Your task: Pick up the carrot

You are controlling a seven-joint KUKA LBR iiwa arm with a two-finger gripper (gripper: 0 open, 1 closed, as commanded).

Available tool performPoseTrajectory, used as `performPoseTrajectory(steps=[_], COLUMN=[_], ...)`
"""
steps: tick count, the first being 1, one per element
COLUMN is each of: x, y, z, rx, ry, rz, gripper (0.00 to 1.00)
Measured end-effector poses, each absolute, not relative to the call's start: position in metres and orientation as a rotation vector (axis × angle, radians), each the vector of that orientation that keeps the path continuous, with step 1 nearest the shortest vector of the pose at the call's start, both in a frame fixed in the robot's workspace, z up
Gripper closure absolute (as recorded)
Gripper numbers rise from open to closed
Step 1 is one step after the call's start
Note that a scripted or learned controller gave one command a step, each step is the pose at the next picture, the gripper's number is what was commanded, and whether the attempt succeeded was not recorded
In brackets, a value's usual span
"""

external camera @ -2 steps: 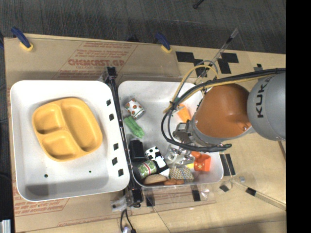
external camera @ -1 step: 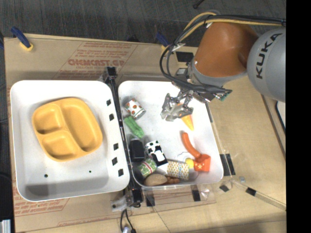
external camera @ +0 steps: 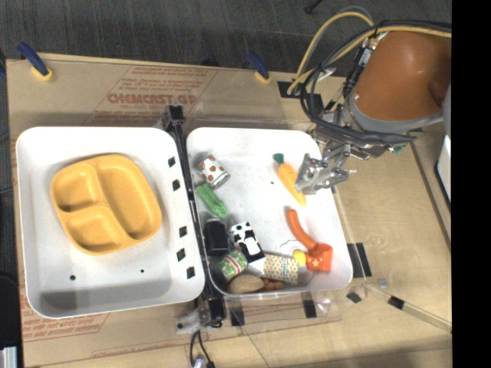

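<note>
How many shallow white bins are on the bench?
2. The left shallow white bin holds a yellow divided plastic tray; the right shallow white bin holds the small orange toy carrot among other toys.

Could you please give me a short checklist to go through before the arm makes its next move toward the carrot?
1. Carrot located: lies in the right bin, near its upper right corner. ok.
2. Gripper near target: sits just right of the carrot, over the bin's right edge. ok.
3. Carrot held: nothing confirms a grip. cannot tell.
4. Space around the carrot: bare bin floor to its left; the orange tool lies lower down, apart from it. ok.
5. Carrot fully exposed: its lower right end is next to the gripper, possibly partly covered. cannot tell.
</note>
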State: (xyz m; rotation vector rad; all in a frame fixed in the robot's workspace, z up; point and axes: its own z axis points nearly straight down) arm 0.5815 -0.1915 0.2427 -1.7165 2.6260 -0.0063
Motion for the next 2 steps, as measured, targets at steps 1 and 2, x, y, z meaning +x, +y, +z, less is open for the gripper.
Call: performPoseTrajectory(steps=[1, 2], x=[0.564, 0.552], y=[-0.141, -0.212], z=[0.105, 0.235], rx=[-1.734, -2.194], ry=[2.617, 2.243], rz=[0.002, -0.011], gripper=[1.00, 1.00])
